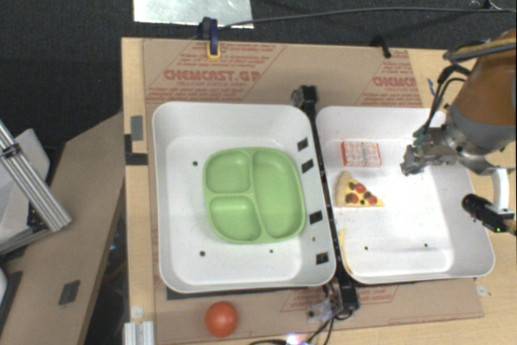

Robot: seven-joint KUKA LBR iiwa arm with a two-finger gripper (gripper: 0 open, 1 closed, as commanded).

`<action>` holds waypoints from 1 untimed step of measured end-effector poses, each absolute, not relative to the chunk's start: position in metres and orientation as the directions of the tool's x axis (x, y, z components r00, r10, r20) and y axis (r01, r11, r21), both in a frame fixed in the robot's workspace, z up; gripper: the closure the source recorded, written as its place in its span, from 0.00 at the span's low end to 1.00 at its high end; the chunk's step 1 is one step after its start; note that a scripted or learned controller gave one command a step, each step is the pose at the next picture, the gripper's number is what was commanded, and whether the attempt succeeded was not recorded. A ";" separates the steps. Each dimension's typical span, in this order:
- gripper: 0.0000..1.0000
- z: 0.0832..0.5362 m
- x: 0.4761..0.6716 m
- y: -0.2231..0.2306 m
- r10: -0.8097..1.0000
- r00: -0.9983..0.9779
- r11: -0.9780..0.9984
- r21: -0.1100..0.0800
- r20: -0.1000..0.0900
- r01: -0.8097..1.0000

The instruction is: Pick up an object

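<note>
Right now the gripper point(414, 157) hangs over the right bin point(464, 258), near the right side of the frame. It is dark and small from up here, and I cannot tell how it is set. Nothing shows in its grip. The grey arm point(485, 113) with its orange band comes in from the right edge, above the gripper.

Two things lie in the right bin. A toy pizza slice point(357, 192) lies near the bin's left wall, about the middle of the frame. It is yellow with red dots. It sits to the left of the gripper and a bit lower in the frame, and they do not touch. A small white packet with red print point(361, 153) lies just above the pizza slice. It is to the left of the gripper, at about the same height, and near it but apart.

The left bin point(182, 133) holds a green plate with three sections point(254, 194). It lies flat in the middle of that bin.

An orange ball point(220, 318) sits on the brown bench point(266, 65), below the left bin, at the bottom of the frame.
</note>
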State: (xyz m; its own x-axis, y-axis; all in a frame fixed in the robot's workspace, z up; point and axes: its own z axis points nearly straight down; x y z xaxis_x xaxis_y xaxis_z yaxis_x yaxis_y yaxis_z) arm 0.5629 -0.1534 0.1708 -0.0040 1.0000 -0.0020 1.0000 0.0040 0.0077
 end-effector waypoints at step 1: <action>1.00 0.214 0.563 -0.152 1.000 -0.004 0.004 0.006 -0.002 1.000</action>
State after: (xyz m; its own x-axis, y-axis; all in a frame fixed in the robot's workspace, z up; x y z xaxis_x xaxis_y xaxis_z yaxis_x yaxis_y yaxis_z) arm 0.5634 -0.1515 0.2144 -0.0044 1.0000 -0.0015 1.0000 0.0044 0.0057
